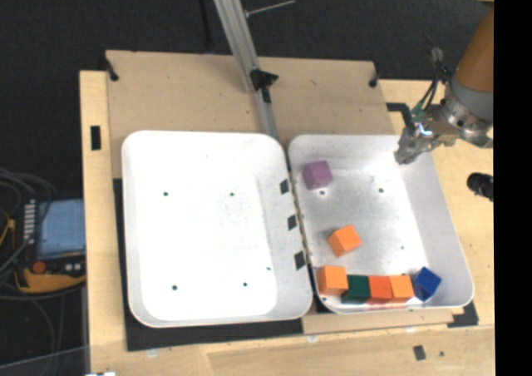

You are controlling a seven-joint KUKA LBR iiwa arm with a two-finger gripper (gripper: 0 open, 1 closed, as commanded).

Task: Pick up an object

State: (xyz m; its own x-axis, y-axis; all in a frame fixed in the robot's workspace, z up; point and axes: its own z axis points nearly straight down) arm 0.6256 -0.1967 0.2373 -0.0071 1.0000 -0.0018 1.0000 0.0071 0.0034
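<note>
In the right bin [391,175] a purple cube [316,174] lies near the far left corner. An orange cube [344,239] sits near the middle. Along the near wall runs a row of blocks: an orange one [333,279], a dark green one [358,287], two more orange ones [381,287] and a blue one [426,282]. My gripper [409,150] hangs over the bin's far right corner, away from all the blocks, with nothing seen between its fingers.
The left bin [208,225] lies beside the right one. A slanted metal rail [237,29] comes down from the top to the gap between the bins. A blue device with cables [58,233] rests off the bench at left.
</note>
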